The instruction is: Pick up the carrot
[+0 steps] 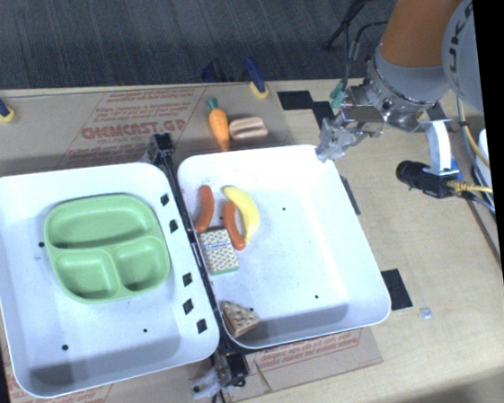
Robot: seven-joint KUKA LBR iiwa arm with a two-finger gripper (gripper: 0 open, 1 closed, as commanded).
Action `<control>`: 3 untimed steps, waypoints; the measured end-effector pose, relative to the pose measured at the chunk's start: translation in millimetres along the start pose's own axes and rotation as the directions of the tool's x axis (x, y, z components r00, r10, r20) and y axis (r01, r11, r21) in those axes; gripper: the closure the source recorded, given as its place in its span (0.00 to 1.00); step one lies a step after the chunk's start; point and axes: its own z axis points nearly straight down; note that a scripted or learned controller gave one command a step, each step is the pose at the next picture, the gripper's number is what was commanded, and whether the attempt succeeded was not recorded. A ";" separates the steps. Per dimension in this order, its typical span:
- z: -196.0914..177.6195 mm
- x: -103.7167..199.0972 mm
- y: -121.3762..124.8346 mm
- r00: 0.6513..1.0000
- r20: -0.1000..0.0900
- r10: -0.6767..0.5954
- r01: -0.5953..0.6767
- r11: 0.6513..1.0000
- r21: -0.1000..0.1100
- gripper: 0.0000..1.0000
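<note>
The arm reaches in high, with its gripper [330,145] over the right bin's [331,259] far right corner, holding nothing. The carrot [218,126] lies on the bench behind that bin.

Left bin [15,268]: a green divided tray [106,247] is held.
Right bin [328,233]: a banana [245,209], two sausages [203,207], a small box [219,251] are seen.
Desk [420,249]: a bun [247,130] lies behind the bins.

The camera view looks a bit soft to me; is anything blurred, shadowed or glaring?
In the camera view, light is even and soft; the gripper looks slightly blurred, so its fingers are unclear. The carrot is small but sharp enough. The right bin is bright white without harsh glare; a faint shadow lies in the left bin.
</note>
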 end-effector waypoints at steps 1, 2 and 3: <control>117.4 87.3 -37.1 1.000 -0.001 -0.029 0.029 1.000 0.005 1.00; 23.2 49.8 -34.6 0.999 0.000 0.040 -0.040 0.999 0.001 1.00; 149.8 75.5 -117.6 0.992 -0.003 -0.129 0.129 0.992 0.005 1.00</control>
